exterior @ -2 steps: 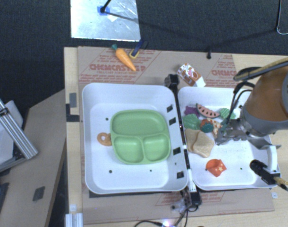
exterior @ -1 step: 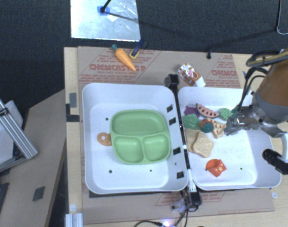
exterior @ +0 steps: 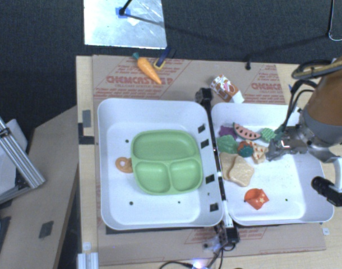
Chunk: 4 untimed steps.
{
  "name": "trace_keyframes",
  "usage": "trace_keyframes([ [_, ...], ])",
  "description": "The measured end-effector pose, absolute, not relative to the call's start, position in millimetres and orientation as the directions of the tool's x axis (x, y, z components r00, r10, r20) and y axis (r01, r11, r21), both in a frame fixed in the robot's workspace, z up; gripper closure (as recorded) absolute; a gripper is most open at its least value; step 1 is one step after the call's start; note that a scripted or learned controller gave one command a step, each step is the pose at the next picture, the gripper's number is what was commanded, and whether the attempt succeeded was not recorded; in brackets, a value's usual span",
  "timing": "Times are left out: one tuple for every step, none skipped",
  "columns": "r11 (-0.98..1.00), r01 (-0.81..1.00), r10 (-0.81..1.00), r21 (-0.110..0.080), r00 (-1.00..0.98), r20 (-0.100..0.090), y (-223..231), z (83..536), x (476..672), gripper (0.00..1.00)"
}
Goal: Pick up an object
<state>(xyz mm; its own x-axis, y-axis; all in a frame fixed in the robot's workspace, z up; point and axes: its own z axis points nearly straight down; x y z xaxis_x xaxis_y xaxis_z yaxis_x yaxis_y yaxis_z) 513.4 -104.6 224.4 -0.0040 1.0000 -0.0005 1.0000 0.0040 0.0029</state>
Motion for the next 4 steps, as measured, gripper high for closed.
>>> trace_keyframes([
  [0.009, 1.000, 1.000, 0.004, -0.009, 0.001, -63, 214, 544.5, 1.00],
  [0.009, 1.000, 1.000, 0.005, -0.009, 0.001, -25, 234, 578.1, 1.00],
  [0.006, 1.000, 1.000, 0.003, -0.006, 0.000, -15, 234, 581.9, 1.00],
  [0.005, 1.000, 1.000, 0.001, -0.005, 0.000, -15, 234, 579.5, 1.00],
])
